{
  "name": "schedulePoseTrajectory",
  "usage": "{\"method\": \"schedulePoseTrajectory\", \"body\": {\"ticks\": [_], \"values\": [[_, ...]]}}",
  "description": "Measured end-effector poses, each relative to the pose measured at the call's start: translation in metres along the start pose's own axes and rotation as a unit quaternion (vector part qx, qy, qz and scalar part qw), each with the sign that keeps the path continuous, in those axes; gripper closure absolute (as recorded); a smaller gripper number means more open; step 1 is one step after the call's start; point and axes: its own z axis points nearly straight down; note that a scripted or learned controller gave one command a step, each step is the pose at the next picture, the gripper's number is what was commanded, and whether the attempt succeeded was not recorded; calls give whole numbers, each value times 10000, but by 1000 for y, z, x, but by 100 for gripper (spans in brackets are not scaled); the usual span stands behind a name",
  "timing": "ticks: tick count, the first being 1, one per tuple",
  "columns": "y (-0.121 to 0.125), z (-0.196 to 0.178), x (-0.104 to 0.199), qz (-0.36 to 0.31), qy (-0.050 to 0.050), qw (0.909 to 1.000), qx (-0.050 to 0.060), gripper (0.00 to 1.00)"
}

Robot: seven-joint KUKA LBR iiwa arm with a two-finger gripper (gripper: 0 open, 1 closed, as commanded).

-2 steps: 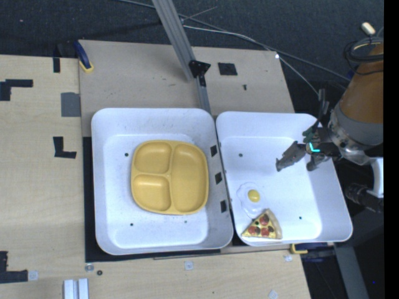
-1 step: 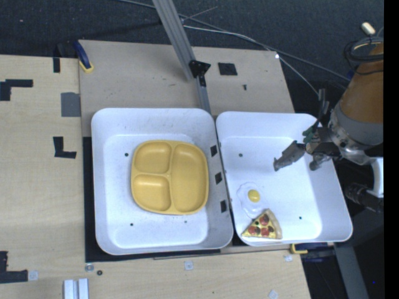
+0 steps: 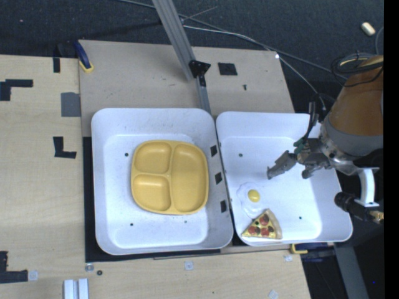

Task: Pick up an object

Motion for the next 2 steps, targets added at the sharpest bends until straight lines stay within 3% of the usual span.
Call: {"method": "schedulePoseTrajectory", "body": {"ticks": [2], "values": [[-2, 107, 5, -4, 9, 10000, 18, 0]]}}
